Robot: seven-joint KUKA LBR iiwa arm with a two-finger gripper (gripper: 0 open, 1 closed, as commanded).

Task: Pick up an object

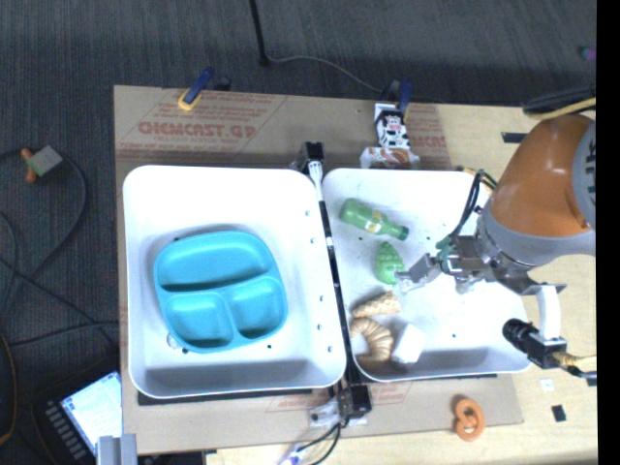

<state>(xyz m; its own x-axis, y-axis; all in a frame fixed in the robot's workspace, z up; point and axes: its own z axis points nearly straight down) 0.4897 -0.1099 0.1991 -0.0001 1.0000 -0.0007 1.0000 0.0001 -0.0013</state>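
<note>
Gripper (418, 271) sits low in the right bin (441, 187), approx mid-bin, jaws pointing twd the bin's left side. Fingers look slightly parted w/ nothing seen between them, so released, not grasping. Tip is just beside the green leafy item (388, 261), right of it; can't tell if touching.

Green bottle (372, 220) lies on its side nr the bin's upper-left part, cap end aimed twd bin centre, apart from the gripper. Below the leafy item, nr the bin's lower-left corner: a tan shell-like piece (377, 306), a croissant-shaped pastry (375, 337) just under it, and a small white block (406, 343) touching or just beside the pastry's right end, close to the bin's bottom edge.

Arm (542, 206) w/ orange band comes in over the bin's right edge.

Left bin (145, 192) holds a blue divided tray (219, 289), approx centred, three compartments.

On the bench (281, 129) outside the bins: small cow-pattern carton (390, 134) past the right bin's top edge, orange ring (468, 417) below its bottom edge, blue-yellow clamp (197, 88) nr the bench's top-left.
</note>
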